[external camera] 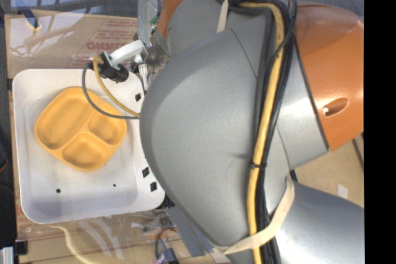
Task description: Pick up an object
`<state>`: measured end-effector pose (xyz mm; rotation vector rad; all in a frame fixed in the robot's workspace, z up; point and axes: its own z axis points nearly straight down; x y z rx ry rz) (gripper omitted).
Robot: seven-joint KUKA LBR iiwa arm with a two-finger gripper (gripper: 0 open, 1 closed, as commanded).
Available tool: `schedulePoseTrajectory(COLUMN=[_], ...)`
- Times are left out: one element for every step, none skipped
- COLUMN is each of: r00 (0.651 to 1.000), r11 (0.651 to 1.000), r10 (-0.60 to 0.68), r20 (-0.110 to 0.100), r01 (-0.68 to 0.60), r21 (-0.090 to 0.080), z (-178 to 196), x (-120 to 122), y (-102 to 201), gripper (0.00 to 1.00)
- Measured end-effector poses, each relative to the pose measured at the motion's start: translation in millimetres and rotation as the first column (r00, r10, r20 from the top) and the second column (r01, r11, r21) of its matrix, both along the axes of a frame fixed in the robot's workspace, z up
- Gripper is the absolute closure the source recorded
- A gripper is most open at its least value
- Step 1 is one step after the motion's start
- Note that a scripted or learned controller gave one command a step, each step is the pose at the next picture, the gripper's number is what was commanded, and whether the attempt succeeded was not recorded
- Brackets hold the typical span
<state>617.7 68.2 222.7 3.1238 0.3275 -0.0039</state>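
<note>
A yellow three-compartment plate [79,128] lies in the left white bin [37,195], toward its upper half. My arm's large grey body [216,133] reaches in from the right and covers most of the view. The gripper end is hidden behind the arm near the bin's upper right corner. A yellow cable [102,102] loops from the wrist fittings over the plate's upper right edge.
Flattened cardboard [74,34] lies beyond the bin's far side. A white bracket with a black connector [117,65] sticks out at the wrist. The second bin is covered by the arm.
</note>
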Motion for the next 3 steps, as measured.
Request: schedulePoseTrajectory(r00=[0.998, 1.0, 0.998], r11=[0.998, 1.0, 0.998], r10=[0.056, 0.001, 0.062], r20=[-0.006, -0.002, -0.008], r01=[-0.056, -0.001, -0.062], r21=[0.003, 0.003, 0.003], z=[-10, 21, -23], x=[-58, -70, -141], y=[-31, -46, -89], gripper=[1.0, 1.0, 1.0])
